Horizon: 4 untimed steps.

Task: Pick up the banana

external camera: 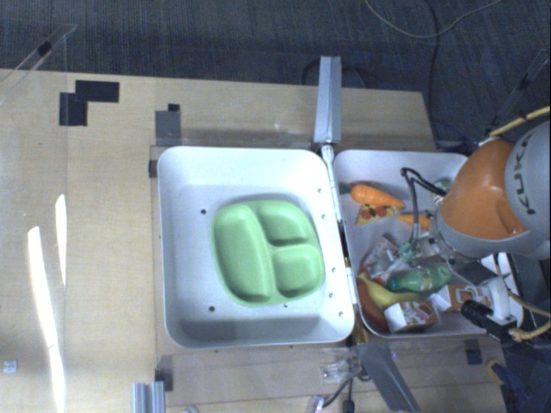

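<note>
The long yellow banana with a brown tip (376,292) lies in the right white bin (448,157), low down by its left wall, just beside the metal bar (340,222) that runs between the two bins; part of it hides under a crinkly clear wrapper (385,256) and a green bottle-shaped toy (419,278), so I see only its near end and a bit of its curve.

The grey arm with the big orange band (482,200) hangs over the right white bin, up and to the right of the banana; the end effector (415,248) seems to sit under the arm near the wrapper, but it is dark and small, and I cannot tell if it is wide or narrow; I see nothing held in it.

I think the reach is the step in hand, and the grab is not yet done; the next move calls for going down and left toward the banana, past the green toy.

An orange carrot-shaped toy (376,195) lies at the top of that bin, away from the banana; a small printed packet (413,315) sits just right of the banana; the arm covers the bin's right half.
</note>
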Motion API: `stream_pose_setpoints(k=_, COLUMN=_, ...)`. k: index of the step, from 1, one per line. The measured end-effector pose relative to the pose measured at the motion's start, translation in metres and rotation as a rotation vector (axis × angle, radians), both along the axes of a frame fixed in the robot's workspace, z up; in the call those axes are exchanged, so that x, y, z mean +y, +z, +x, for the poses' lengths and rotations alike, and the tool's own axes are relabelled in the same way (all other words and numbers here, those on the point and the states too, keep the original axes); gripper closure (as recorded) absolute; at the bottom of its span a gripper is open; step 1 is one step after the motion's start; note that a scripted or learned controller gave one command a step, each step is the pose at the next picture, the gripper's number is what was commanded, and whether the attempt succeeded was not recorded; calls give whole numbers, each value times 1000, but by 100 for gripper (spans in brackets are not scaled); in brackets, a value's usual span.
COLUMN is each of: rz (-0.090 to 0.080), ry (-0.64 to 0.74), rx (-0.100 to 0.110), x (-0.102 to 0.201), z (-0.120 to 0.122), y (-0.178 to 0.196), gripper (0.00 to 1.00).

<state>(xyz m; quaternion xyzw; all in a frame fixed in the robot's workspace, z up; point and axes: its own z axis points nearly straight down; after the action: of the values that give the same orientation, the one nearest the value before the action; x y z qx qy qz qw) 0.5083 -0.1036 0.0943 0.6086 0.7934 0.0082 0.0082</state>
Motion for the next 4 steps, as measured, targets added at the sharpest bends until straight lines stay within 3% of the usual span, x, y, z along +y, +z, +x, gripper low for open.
stream_pose_setpoints(k=1, rz=-15, ry=239, rx=-12, x=4, z=-10, y=1, gripper=0)
stream_pose_setpoints(k=2, rz=1, ry=-188, rx=3, x=10, z=-15, y=-1, gripper=0)
stream_pose_setpoints(k=3, rz=4, ry=-154, rx=0, x=-3, z=-13, y=0, gripper=0)
stream_pose_setpoints(k=4, rz=-10, ry=-9, rx=-7, x=14, z=-13, y=0, gripper=0)
